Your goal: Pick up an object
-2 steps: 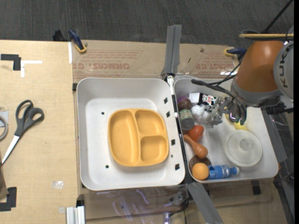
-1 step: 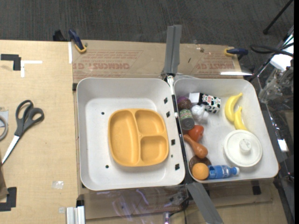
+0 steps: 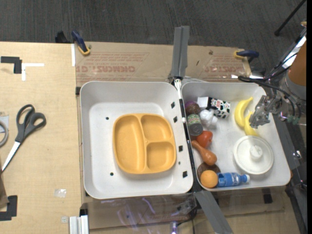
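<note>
Camera view. The metal two-finger gripper (image 3: 258,115) stood low in the right-hand shallow white plastic bin (image 3: 282,179), at its far right, just beside the curved yellow banana (image 3: 242,115). Whether its fingers were spread or closed could not be told; nothing was seen between them.

Risks, as judged:
- The banana's smooth, curved skin could slip from a two-finger pinch if taken off-centre.
- The round white lidded dish (image 3: 253,153) lay just near of the gripper; a descent slightly off would strike its rim.
- The bin's right wall was close, leaving little room for the outer finger.

Materials and shapes. Along the right bin's left side lay a crowded cluster: a black-and-white blocky cow toy (image 3: 220,106), a dark cylindrical can (image 3: 195,126), a glossy red pepper-shaped piece (image 3: 205,138), a matte orange ball (image 3: 209,179) and a small clear bottle with a blue label (image 3: 232,179), lying on its side. The left-hand white bin (image 3: 92,145) held a smooth yellow-orange three-compartment tray (image 3: 145,143). Grey-handled scissors (image 3: 22,130) lay on the pale wooden bench (image 3: 39,179), well apart at the left.
</note>
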You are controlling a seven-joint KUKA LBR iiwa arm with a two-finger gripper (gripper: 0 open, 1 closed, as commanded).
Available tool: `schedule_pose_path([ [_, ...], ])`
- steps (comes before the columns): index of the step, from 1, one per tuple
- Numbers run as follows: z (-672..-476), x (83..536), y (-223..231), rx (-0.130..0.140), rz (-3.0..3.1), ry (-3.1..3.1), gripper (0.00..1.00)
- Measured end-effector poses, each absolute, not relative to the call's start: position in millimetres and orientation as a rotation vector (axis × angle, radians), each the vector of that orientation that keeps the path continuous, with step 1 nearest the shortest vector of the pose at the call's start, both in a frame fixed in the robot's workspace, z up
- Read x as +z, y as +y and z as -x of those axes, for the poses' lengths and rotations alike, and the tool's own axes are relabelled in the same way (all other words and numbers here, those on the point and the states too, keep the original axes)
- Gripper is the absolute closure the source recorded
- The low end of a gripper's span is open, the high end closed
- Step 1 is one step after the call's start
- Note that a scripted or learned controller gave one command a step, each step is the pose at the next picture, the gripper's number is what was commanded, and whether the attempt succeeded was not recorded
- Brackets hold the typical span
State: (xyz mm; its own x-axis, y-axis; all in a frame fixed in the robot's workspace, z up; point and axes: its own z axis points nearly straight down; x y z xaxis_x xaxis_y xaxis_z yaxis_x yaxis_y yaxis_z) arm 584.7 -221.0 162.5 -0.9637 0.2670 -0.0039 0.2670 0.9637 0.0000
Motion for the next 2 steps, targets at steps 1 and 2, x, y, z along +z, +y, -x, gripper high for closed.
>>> schedule_pose_path([
  [1, -584.8, 162.7, -221.1, -0.001, -0.422, 3.108, 0.00],
  [2, -638.8, 94.0, -220.9, 0.000, -0.458, 3.101, 0.00],
])
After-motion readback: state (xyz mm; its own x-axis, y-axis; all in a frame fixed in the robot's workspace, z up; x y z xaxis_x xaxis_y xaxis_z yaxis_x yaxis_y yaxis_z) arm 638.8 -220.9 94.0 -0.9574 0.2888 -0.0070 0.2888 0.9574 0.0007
